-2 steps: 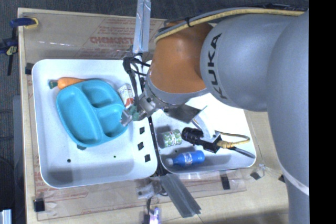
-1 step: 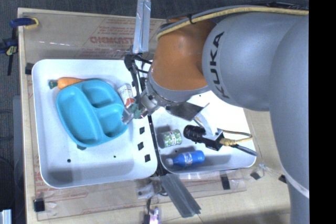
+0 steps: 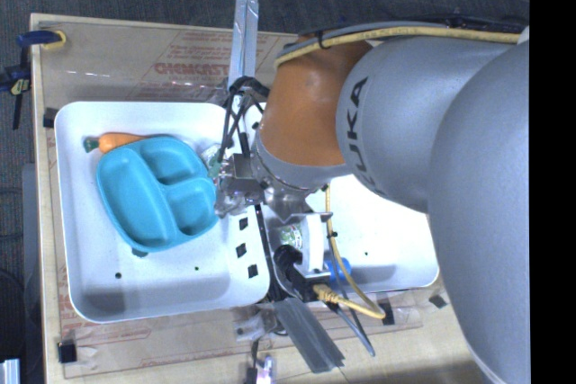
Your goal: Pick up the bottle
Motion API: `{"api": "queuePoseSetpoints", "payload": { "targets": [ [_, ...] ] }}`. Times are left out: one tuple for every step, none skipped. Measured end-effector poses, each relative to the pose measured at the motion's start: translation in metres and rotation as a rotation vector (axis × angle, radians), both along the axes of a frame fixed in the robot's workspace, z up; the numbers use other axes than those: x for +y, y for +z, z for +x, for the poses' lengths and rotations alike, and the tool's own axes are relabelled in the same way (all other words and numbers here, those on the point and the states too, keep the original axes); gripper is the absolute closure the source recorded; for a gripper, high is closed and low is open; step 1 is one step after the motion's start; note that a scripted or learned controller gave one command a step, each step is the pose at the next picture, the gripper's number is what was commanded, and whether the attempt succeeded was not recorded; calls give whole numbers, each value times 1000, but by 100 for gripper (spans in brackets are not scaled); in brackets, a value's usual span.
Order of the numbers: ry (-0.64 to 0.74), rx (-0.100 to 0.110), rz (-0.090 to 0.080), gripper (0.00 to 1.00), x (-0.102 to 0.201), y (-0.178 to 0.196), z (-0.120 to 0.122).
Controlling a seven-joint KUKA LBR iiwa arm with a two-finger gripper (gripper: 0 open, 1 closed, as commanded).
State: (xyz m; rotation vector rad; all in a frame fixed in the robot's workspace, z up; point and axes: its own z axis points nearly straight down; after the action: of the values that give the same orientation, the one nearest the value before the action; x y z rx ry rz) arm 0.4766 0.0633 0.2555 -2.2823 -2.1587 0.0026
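Blue tray [image 3: 162, 191] in left bin [image 3: 81, 283]; carrot [image 3: 117, 140] behind tray.

A shallow white rectangular bin [image 3: 81, 283] on the left holds a bright blue plastic tray with three compartments [image 3: 157, 191], lying tilted, with an orange carrot-shaped toy [image 3: 117, 140] touching its upper left edge. The grey arm with its orange band [image 3: 310, 117] reaches in from the right and hangs over the divide between the two bins, covering most of the right white bin [image 3: 396, 270]. The gripper [image 3: 232, 192] sits just beside the tray's right edge.
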Motion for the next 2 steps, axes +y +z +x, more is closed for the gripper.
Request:
{"api": "queuePoseSetpoints", "payload": {
  "targets": [
    [221, 4, 1, 100, 48, -10, -1],
    [521, 2, 1, 100, -23, -16, 0]
  ]
}}
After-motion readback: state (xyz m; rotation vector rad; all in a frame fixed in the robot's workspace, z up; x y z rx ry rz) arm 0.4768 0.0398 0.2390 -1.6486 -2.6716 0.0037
